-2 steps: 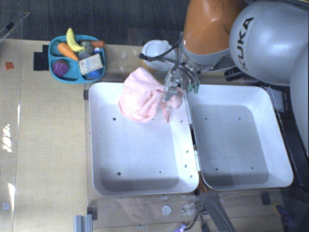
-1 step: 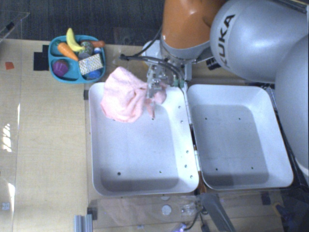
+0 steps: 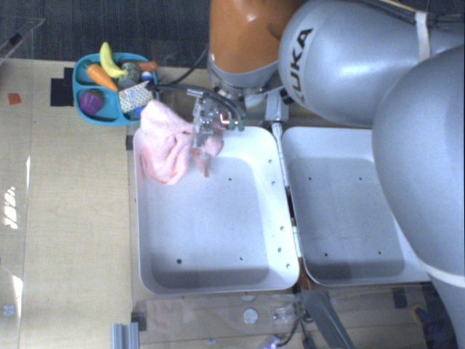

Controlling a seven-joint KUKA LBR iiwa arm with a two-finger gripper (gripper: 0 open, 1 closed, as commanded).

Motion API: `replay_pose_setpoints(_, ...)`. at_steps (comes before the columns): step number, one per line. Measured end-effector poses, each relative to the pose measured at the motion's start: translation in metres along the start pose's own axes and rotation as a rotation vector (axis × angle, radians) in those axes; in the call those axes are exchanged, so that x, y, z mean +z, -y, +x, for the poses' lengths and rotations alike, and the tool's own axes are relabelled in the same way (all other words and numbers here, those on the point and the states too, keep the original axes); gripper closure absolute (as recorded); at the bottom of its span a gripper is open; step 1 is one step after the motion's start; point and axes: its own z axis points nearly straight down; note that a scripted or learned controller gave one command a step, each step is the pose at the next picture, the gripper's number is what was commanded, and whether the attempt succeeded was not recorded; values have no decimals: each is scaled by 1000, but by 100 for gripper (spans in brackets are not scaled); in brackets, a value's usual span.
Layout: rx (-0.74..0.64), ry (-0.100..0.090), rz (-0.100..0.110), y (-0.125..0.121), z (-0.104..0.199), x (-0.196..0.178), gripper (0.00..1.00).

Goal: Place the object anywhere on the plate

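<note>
- We see the gripper [image 3: 207, 133] over the far edge of the left bin [image 3: 211, 267], with a fold of the pink cloth [image 3: 163, 151] caught between its fingers.
- The pink cloth lies bunched in the far left corner of the left bin, draped over the rim.
- The blue plate [image 3: 81, 86], a compartmented tray, sits on the bench just beyond that corner; it holds a banana [image 3: 109, 60], a carrot [image 3: 100, 76] and a purple item [image 3: 91, 102].
- The right bin [image 3: 349, 260] sits beside the left bin, partly covered by the grey arm [image 3: 392, 71].
</note>
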Motion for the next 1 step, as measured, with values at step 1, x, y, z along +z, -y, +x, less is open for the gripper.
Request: replay_pose_setpoints(1,0,1,-1,0,0,-1,0)
